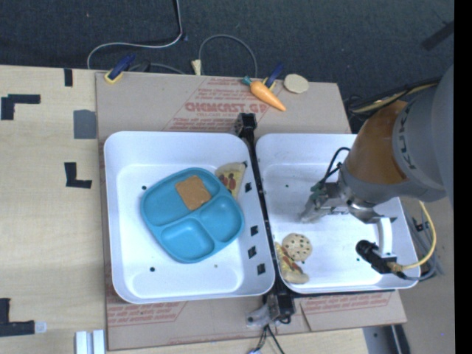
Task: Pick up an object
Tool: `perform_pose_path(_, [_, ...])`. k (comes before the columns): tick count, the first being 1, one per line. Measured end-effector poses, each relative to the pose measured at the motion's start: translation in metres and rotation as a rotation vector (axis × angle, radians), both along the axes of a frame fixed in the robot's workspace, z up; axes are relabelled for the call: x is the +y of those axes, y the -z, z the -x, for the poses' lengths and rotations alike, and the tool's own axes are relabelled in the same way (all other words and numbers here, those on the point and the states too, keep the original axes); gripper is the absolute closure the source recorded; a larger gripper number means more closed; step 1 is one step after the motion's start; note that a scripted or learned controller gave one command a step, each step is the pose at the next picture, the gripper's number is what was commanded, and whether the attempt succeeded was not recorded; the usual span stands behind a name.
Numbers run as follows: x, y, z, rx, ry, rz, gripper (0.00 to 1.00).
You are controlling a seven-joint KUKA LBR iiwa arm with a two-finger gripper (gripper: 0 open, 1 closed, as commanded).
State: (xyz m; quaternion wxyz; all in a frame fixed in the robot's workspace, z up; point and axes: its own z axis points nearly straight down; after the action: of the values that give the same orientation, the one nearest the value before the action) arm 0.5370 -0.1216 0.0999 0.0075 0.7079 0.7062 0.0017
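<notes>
End effector [313, 209] low in the right bin [335, 150].
I can't tell its finger opening; the cookie [296, 246] lies near it, toward the bin's front-left corner.

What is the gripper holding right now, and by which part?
Nothing visible: the gripper sits low over the right bin's bare floor, apart from the cookie.

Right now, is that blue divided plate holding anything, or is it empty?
Holding something: the blue divided plate in the left bin has one brown square cracker lying in its upper compartment; the other compartments look bare.
</notes>
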Motion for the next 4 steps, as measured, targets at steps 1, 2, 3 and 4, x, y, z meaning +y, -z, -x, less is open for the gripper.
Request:
perform_pose_path(1, [0.000,0.001,0.000,0.001,0.000,-0.001,0.00])
perform_pose_path(2, [0.027,0.014,-0.044,0.011,-0.005,-0.006,0.00])
perform_pose_path(3, [0.014,0.014,-0.102,0.009,-0.006,-0.007,0.00])
perform_pose_path(4, [0.026,0.015,-0.131,0.019,-0.008,-0.003,0.00])
